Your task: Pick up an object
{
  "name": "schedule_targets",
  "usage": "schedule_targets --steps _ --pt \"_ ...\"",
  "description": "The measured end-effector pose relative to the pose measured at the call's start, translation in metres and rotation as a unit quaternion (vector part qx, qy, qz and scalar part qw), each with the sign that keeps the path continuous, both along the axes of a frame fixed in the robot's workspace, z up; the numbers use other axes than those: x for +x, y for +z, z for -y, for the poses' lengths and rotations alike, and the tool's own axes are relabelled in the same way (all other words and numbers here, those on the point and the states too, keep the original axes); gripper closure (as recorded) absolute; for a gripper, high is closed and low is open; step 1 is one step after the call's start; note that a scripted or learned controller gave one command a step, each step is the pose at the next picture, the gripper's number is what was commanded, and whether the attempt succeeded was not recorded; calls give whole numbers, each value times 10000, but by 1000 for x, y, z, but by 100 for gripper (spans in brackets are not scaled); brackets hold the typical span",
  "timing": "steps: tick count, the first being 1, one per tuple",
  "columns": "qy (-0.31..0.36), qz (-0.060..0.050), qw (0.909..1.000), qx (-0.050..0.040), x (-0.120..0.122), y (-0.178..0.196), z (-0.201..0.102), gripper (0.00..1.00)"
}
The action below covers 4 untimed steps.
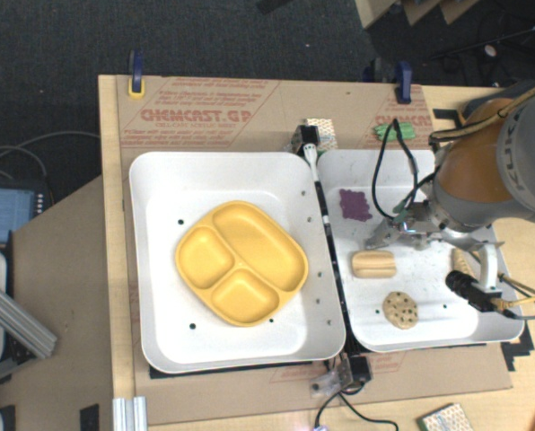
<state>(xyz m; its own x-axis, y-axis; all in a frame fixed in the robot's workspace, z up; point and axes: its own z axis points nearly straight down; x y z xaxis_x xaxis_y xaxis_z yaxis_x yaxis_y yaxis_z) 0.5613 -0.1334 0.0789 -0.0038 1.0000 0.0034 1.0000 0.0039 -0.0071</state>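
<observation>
The left shallow white bin (151,268) lies well left of the pincer and holds a yellow plastic plate with three compartments (241,261), set at a tilt near the bin's middle.

The right shallow white bin (429,330) adjoins it and holds the smaller items. A flat purple piece with a ragged outline (355,205) lies to the upper left of the pincer, near the bin's far wall. A pale tan bread-roll-shaped block (373,264), oblong with rounded ends and a smooth matte surface, lies on its long side just left of the pincer and slightly nearer the camera, apart from it. A round brown cookie with dark specks (399,309) lies flat below and left of the pincer, close to the bin's near wall and apart from the roll.

The pincer (409,225) hangs low over the middle of the right bin, under the grey arm with its orange band (483,173). Whether it is released or clenched cannot be told; no item is visible in its grasp.

Both bins rest on the light wooden bench (115,205).
</observation>
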Motion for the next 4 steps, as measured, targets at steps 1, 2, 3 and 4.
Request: schedule_targets --steps 1,2,3,4 --pt "6 61 10000 -20 45 6 -40 0" --pt "-6 68 10000 -23 108 7 -38 0" --pt "-39 -2 10000 -12 32 6 -14 0" --pt "-1 68 10000 -21 90 6 -44 0"
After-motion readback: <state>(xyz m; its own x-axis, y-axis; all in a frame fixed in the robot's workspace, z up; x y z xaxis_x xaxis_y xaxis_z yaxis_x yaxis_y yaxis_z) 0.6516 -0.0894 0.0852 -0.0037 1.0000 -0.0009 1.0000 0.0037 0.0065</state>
